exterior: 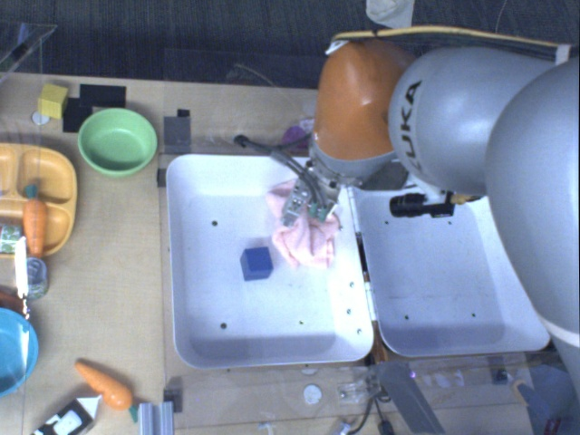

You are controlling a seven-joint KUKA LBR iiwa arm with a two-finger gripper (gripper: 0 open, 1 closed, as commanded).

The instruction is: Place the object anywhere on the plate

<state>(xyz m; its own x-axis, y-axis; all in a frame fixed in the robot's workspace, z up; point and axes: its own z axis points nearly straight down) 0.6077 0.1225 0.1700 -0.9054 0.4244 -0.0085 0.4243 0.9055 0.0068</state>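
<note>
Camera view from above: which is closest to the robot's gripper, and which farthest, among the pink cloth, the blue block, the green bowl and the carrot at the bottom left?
Measured from the gripper:
1. Pink cloth, right under the gripper in the left bin.
2. Blue block, same bin, lower left of the cloth.
3. Green bowl, on the bench beyond the bin's upper left corner.
4. Carrot, bench's bottom left.

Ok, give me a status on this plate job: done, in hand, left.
Done: nothing looks placed yet. The blue block and the pink cloth both lie in the left bin, not on any plate.

In hand: the gripper is down at the cloth's top edge; a firm hold isn't visible.

Left: lifting an object and setting it down, perhaps on the yellow divided plate at the bench's left.
</note>
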